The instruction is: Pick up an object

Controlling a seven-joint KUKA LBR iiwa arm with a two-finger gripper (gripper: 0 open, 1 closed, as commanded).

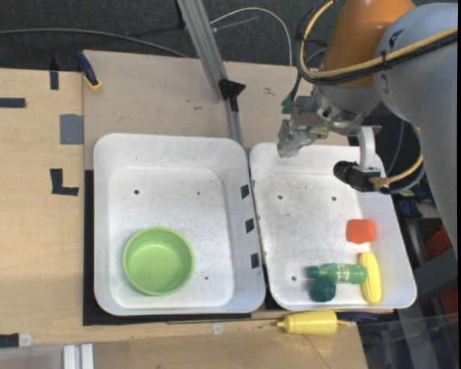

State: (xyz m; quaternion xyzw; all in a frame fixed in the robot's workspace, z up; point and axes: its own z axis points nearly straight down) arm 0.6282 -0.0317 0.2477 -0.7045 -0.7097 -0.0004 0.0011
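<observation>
Well, the gripper (290, 142) hangs over the right bin's (292, 221) far rim, finger state unclear; orange block (361, 231), green bottle (336, 274) and banana (370, 277) lie well apart from it.

2 white bins (107, 206), 1 green bowl (158, 260), 1 orange block (361, 231), 2 yellow items (370, 277).

No text, label, brand, number or sign can be read anywhere: none on the bins, the objects, the table or the arm.
</observation>
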